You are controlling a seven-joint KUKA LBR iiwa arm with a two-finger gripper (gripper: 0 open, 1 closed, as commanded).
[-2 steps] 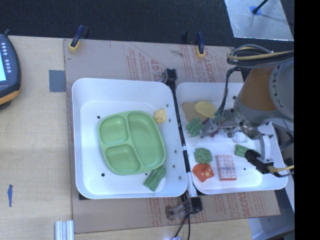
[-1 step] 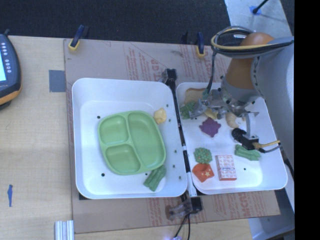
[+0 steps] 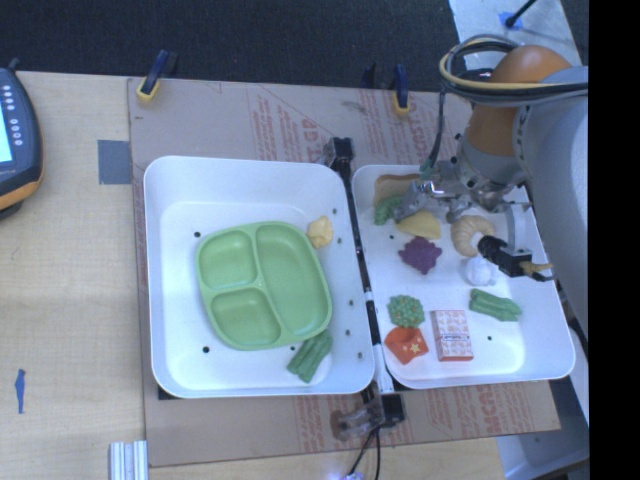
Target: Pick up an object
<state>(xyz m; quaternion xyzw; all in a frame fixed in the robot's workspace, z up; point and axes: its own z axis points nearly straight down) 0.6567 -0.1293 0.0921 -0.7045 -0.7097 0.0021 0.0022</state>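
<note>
Two white bins: the left bin holds a green sectioned plate; the right bin holds small toy foods. Whether the gripper is gripping, I cannot tell.

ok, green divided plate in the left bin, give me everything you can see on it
The green plate is pale green, looks like plastic, with rounded corners and three compartments: two smaller ones and one long one. It lies flat, right side up, turned at a slant on the floor of the left bin. No food sits in its compartments. A dark green vegetable lies against its near corner; a small yellow piece sits right by its far corner.
</note>
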